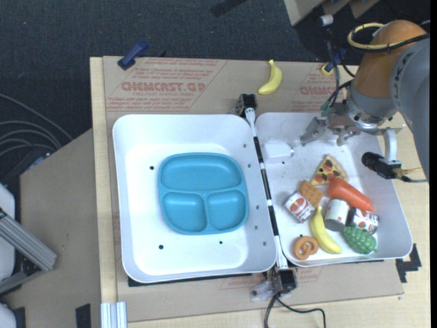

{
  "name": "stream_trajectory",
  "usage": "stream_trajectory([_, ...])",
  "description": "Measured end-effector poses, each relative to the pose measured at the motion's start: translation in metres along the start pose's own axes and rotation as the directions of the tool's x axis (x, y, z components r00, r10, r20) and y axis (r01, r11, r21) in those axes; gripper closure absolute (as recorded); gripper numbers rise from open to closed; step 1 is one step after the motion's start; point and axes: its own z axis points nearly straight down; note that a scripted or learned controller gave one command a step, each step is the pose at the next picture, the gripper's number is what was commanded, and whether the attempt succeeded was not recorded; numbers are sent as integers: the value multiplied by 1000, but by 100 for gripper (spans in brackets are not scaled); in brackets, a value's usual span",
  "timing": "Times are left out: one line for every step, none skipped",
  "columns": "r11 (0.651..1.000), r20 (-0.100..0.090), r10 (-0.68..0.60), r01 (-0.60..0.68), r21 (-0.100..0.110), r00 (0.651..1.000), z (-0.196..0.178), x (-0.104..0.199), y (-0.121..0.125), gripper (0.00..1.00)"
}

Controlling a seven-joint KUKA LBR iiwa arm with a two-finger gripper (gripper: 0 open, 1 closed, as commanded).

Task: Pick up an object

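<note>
We see the gripper [326, 134] over the far part of the right bin [399, 214], its fingers [308, 132] spread and nothing between them. Just beside the left fingertip lies a small white block [277, 149] — apart from it, not touched. The other toys sit nearer the camera than the fingers, well apart from them: a pizza slice [328, 169] closest, then a carrot [350, 194], a waffle [311, 192], a can [298, 207], a banana [323, 231], a grey cup [336, 214], a second can [365, 220], a green piece [360, 240] and a pretzel [305, 247]. Far to the fingers' left, in the left bin [130, 183], rests a blue divided plate [202, 192]. Beyond the fingers, on the board [171, 87] outside the bins, lies another banana [270, 79] — yellow, curved.
</note>
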Motion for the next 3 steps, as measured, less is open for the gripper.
stream_trajectory([1000, -2, 1, -1, 4, 1000, 11, -3, -36, 0])
stream_trajectory([1000, -2, 2, -2, 1, 1000, 0, -3, -35, 100])
stream_trajectory([1000, -1, -1, 1, -2, 1000, -84, 30, 1, 100])
